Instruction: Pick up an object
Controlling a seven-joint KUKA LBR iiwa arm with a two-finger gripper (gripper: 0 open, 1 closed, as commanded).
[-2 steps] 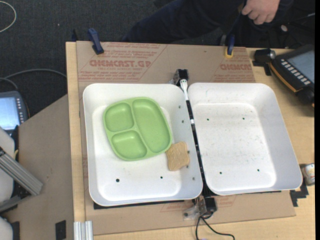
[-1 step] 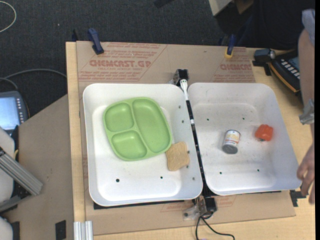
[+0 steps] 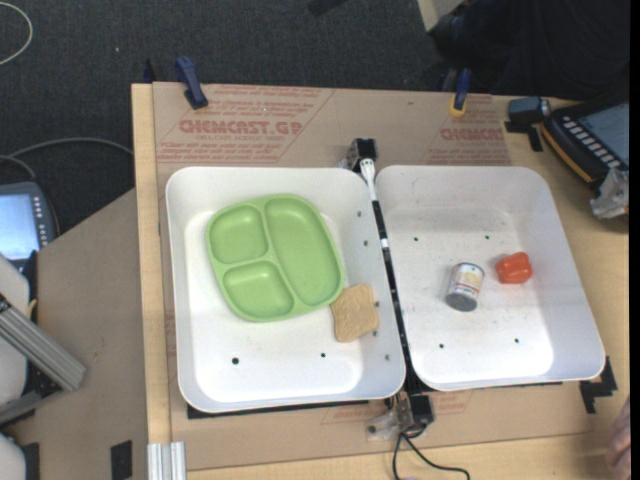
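White plastic, both bins, side by side on the brown board of the table (image 3: 150, 268). In the left bin (image 3: 200, 368): a green divided plate (image 3: 273, 257) with three compartments, set toward the far left; a tan slice of toast (image 3: 354, 313) just beside the plate's near right corner, close to the bin's right wall. In the right bin (image 3: 560, 228): a small tin can (image 3: 464, 286) lying tilted near the middle, label too small to read; an orange-red object (image 3: 514, 268) just to its right, near but apart. Open floor around both, nothing crowding either. Between the bins, a black and white strip (image 3: 378, 223) running far to near.

Printed in red on the board at the far side: "CHEMCAST G P", smaller lines beneath unreadable; part of the same print at far right. Blue clamps (image 3: 190, 81) on the far edge of the table. Cables (image 3: 410, 448) at the near edge. State of the hand: cannot tell.
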